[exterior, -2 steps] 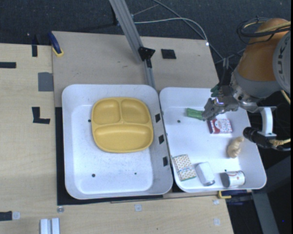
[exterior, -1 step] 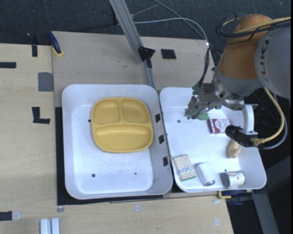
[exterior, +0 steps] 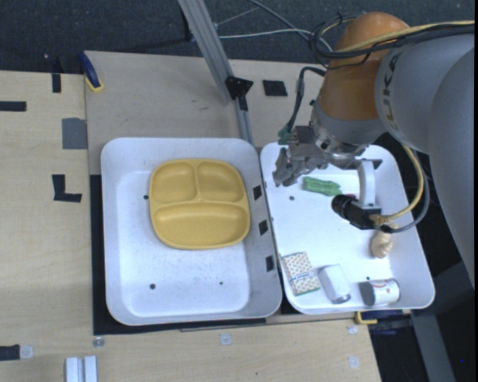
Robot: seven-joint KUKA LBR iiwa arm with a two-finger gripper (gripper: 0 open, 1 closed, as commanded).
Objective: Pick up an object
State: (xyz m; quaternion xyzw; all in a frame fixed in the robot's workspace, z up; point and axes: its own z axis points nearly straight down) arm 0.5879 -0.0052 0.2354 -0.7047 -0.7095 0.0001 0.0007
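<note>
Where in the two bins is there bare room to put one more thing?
The left bin has the most room: its floor below the yellow plate, toward the near edge. In the right bin, a smaller patch lies in the middle, between the green piece and the checkered packet. Crowded: the right bin's near edge and the corner by the gripper.

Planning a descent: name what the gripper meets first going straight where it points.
Likely bare floor of the right bin, near its corner; the green object lies beside the gripper, depth unclear.

I see the gripper [exterior: 285,172] over the right bin [exterior: 319,233] just beside a green piece [exterior: 321,186], and a yellow plate [exterior: 199,203] lying in the left bin [exterior: 135,253].
</note>
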